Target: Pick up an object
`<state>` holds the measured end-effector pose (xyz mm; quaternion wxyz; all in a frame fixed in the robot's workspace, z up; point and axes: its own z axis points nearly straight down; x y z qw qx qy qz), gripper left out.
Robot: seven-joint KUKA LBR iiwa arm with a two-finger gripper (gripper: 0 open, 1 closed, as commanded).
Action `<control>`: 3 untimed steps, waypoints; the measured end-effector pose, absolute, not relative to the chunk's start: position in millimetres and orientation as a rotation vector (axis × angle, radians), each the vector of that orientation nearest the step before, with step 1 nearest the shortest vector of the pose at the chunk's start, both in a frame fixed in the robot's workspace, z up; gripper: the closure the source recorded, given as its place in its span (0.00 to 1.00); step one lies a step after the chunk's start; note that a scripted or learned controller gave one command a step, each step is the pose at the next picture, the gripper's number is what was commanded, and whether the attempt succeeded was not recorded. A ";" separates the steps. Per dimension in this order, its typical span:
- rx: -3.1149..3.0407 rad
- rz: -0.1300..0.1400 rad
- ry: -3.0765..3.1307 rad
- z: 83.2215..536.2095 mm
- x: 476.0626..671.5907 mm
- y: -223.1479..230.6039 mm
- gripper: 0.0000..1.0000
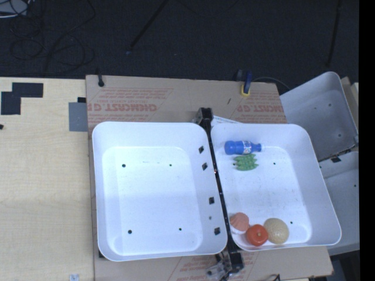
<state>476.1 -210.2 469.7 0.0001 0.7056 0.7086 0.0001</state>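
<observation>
Blue bottle [241, 147]: lies on its side in the right bin [316, 174], up near the 12 o'clock wall; long axis runs about 9 to 3 o'clock, the white cap end at 3 o'clock; a pale label wraps its middle, the writing too small to read.
Green object [246, 163]: just beside the bottle at its 6 o'clock, a flat leafy shape, its longer side also running 9 to 3 o'clock.
Pink object [238, 220]: at the right bin's 7 o'clock corner, rounded, close against the left wall.
Red-orange ball [256, 235]: at the pink object's 4 o'clock, touching or nearly touching it, against the front wall.
Beige ball [276, 230]: just at 3 o'clock of the red-orange ball, the two appear to touch.
Left bin [99, 174]: white, shallow, side by side with the right bin; small dark dots mark its floor.
Cardboard sheet [146, 101]: under both bins on the worktop [41, 180]; red printing appears upside down, partly readable as "CHEM2IZT G.F" at 12 o'clock of each bin.
Clamp [246, 84]: blue and yellow, at the cardboard's far edge, 12 o'clock of the right bin.
End effector: cannot tell its state.
</observation>
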 end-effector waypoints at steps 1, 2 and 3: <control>2.216 -0.002 2.227 469.1 514.5 -212.9 0.00; 2.222 0.000 2.219 497.0 479.9 -213.4 0.00; 2.220 -0.003 2.225 505.1 482.2 -213.0 1.00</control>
